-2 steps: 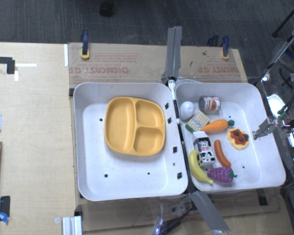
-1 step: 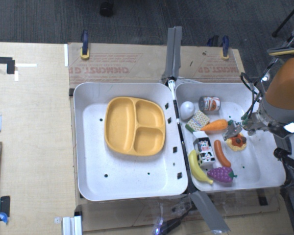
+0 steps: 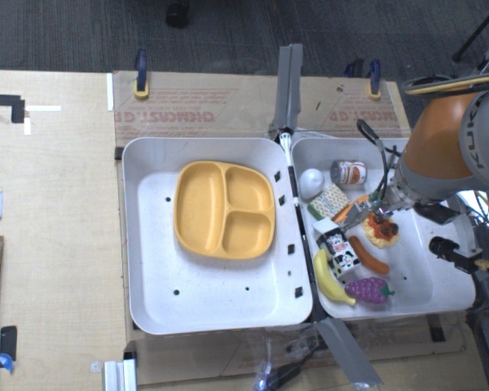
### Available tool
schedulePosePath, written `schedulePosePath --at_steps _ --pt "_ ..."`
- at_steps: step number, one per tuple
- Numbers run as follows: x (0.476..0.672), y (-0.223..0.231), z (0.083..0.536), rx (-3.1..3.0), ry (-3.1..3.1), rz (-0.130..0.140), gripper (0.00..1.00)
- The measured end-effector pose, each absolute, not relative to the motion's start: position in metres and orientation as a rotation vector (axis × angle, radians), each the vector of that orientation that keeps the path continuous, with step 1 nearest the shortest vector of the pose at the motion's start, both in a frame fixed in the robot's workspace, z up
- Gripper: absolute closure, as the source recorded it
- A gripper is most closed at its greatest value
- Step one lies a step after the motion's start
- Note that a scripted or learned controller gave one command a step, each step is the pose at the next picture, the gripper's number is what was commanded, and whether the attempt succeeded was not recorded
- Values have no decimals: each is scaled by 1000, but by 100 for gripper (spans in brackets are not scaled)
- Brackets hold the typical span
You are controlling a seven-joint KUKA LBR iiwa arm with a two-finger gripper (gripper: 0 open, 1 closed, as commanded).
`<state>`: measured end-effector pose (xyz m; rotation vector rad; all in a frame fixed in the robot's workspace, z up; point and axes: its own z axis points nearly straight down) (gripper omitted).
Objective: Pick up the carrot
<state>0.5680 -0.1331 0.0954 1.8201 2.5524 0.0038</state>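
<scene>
Orange and slim, the carrot [image 3: 348, 209] is seen lying at a slant in the right bin [image 3: 440, 287], near that bin's middle, with one end just beside a checked green-and-white packet [image 3: 329, 199] and the other end next to the end effector [image 3: 373, 212]. The end effector is lowered into the right bin just beside the carrot's right end and above a small round pizza-like toy [image 3: 382, 232]; whether it is apart, together or clamped on anything cannot be told, since its tip is lost among the clutter. A red sausage [image 3: 368, 254] is laid just below the pizza-like toy, and a black-and-white carton [image 3: 340, 250] is placed to the left of the sausage. A yellow banana [image 3: 330, 278] and a bunch of purple grapes [image 3: 369, 290] are set along the near side of the bin. A can [image 3: 348, 173] and a white ball [image 3: 310, 181] are found towards the far side. In the left bin [image 3: 147, 243] a yellow divided plate [image 3: 225, 209] is held. Both bins are carried by the counter [image 3: 49, 218]
</scene>
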Motion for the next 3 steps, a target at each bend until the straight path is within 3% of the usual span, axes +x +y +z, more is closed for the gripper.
schedulePosePath --at_steps 1,2,3 --pt "569 -135 106 1822 2543 4 100" --pt "556 -62 191 1937 2474 -2 100" --pt "536 -85 191 2063 2373 -4 100"
